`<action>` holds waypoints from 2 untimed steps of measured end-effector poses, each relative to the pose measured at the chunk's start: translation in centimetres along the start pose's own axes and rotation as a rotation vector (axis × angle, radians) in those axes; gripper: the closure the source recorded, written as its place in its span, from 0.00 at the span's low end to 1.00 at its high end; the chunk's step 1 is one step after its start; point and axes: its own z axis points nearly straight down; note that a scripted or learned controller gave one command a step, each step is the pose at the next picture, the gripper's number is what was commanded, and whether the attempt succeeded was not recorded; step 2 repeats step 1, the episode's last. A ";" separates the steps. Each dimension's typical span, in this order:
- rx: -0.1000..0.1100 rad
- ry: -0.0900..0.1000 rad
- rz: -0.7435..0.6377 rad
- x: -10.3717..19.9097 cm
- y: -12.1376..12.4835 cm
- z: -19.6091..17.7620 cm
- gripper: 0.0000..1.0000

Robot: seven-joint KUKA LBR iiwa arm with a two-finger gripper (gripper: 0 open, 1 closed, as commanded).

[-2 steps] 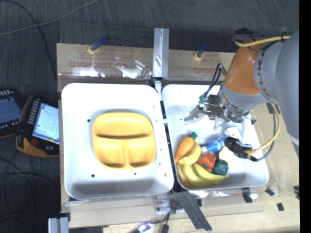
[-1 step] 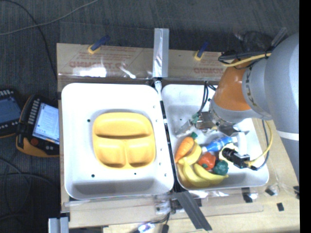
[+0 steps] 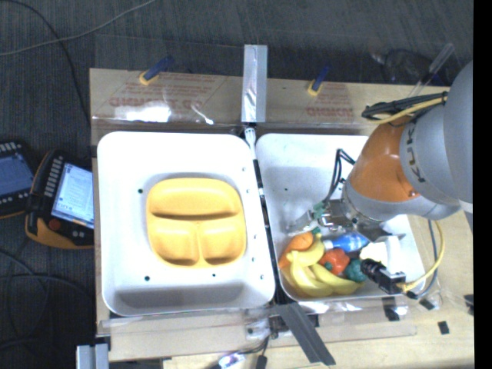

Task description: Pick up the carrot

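- Tool (image 3: 332, 220) hangs low in the right bin (image 3: 307, 154), under the orange band of the arm (image 3: 400, 167); the wrist hides its tips, so whether it is spread or pressed together cannot be told.
- Nothing can be seen pinched in the tool.
- The carrot (image 3: 300, 243) is the small orange piece at the upper left of a heap of toy food, in the near half of the right bin, just below and to the left of the tool.
- Whether the tool touches the carrot cannot be told.
- Yellow bananas (image 3: 314, 274) lie just below the carrot, curving along the near wall of the bin.
- A blue item (image 3: 350, 243) sits to the right of the carrot, next to the tool.
- A red-orange item (image 3: 335, 260) and a dark green one (image 3: 354, 270) lie below the blue item, touching the bananas.
- A yellow tray (image 3: 196, 220) with three compartments lies flat in the middle of the left bin (image 3: 123, 160).
- Both bins stand side by side on the bench (image 3: 154, 91), their inner walls touching.
- A handheld control unit (image 3: 65, 202) with a lit screen lies on the dark floor, left of the bench.
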 end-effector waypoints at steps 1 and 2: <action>-0.007 -0.004 -0.475 -0.2 -3.2 -0.1 0.00; -0.007 -0.004 -0.475 -0.2 -3.2 -0.1 0.00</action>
